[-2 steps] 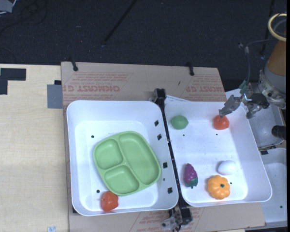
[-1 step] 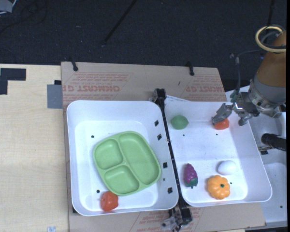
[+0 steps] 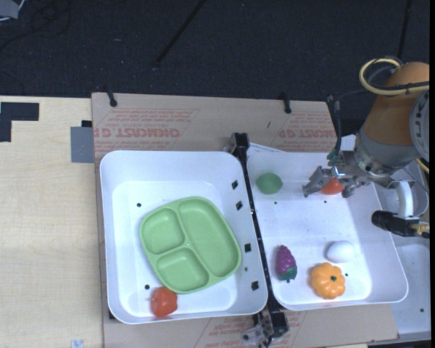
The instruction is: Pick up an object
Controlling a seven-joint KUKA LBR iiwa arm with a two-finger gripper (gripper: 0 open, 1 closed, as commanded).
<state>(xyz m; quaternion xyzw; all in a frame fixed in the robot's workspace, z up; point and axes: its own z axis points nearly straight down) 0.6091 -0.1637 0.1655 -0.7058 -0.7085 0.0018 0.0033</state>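
My gripper (image 3: 331,185) hangs over the back of the right bin (image 3: 380,285), reaching in from the right. A small red-orange object (image 3: 333,188) sits between its fingers, and they are shut on it. To its left a green round object (image 3: 269,183) lies on the bin floor. Toward the front of the same bin lie a white egg (image 3: 340,251), an orange pumpkin (image 3: 328,280) and a purple eggplant (image 3: 285,262).
The left bin (image 3: 123,172) holds a green divided plate (image 3: 190,243) and a red tomato (image 3: 163,301) at its front edge. A black divider (image 3: 250,223) runs between the two bins. Bare bin floor lies beneath the gripper.
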